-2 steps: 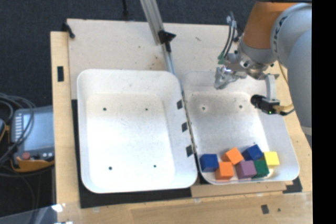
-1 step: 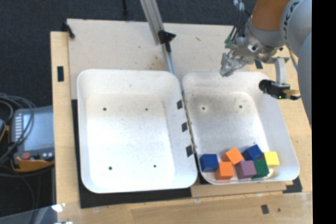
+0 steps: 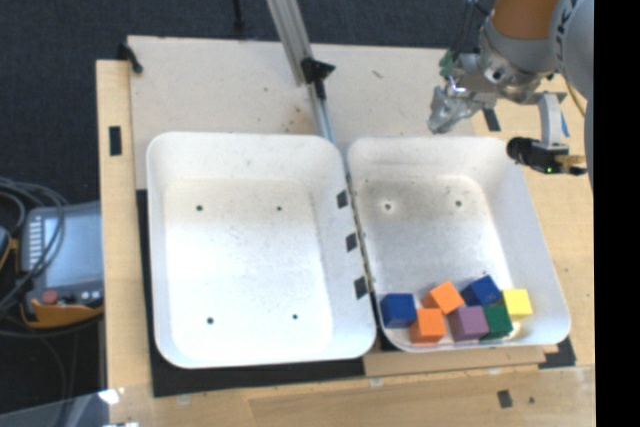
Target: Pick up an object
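Several small coloured blocks lie bunched at the near edge of the right bin (image 3: 520, 205): a blue one (image 3: 398, 308), two orange ones (image 3: 445, 296) (image 3: 429, 324), a purple one (image 3: 467, 321), a green one (image 3: 497, 320), a second blue one (image 3: 482, 290) and a yellow one (image 3: 517, 302). My gripper (image 3: 445, 118) hangs above the far rim of the right bin, well away from the blocks. Nothing shows between its fingers.
The left bin (image 3: 250, 245) sits beside the right one. A slanted metal rail (image 3: 285, 10) rises from the gap between the bins at the back. A grey device with cables (image 3: 55, 260) sits off the bench at the left.
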You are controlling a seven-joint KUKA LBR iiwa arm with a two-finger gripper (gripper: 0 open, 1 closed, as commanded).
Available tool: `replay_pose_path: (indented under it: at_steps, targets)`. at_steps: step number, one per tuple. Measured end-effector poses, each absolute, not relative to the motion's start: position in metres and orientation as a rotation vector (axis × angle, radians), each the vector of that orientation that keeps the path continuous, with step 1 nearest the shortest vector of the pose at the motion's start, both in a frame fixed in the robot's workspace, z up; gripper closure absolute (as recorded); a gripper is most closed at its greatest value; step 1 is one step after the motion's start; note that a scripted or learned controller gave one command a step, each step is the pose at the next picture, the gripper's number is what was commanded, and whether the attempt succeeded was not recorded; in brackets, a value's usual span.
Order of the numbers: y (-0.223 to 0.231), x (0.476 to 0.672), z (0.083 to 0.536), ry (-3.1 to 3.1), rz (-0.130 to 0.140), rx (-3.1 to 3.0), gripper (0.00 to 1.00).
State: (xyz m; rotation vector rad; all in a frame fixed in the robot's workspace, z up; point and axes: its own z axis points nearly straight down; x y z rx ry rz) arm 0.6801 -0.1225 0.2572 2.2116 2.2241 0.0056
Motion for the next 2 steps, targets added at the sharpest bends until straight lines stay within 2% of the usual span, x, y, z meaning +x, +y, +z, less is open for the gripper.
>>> replay_pose_path:
  at_steps: [1, 2]
  targets:
    - [-0.083, 0.644, 0.251, 2.226, -0.002, 2.217, 1.00]
    - [-0.041, 0.617, 0.259, 2.229, 0.002, 2.215, 1.00]
